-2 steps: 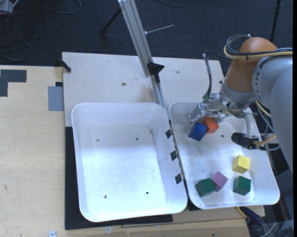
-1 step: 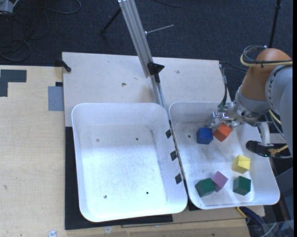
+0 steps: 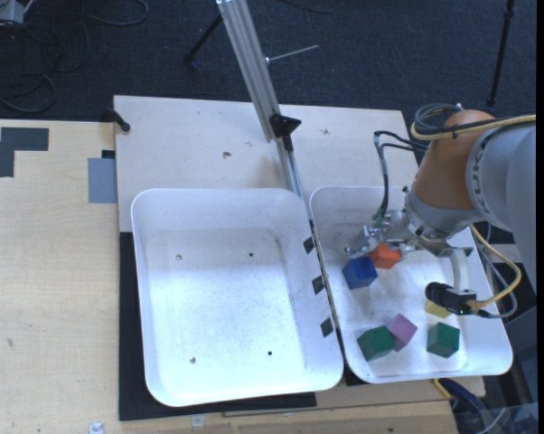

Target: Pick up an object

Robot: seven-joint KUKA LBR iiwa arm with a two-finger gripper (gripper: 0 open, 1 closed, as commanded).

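Tool (image 3: 373, 239) low in right bin (image 3: 493, 351), beside orange block (image 3: 386, 257) and blue block (image 3: 360, 272).

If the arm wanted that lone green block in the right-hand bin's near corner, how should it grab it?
Best guess: from straight above, pinching two opposite flat sides of the green block. It stands apart from the pink block, so fingers fit either side, though the right bin's wall crowds its outer face.

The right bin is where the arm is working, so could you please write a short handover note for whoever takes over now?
Gripper: low in the right bin, at the orange block and just above the blue cube; whether it holds anything cannot be told.
Also in that bin: purple cube, two green cubes, a yellow piece.
Done: no lift confirmed.
Left: grasp one object and raise it clear.
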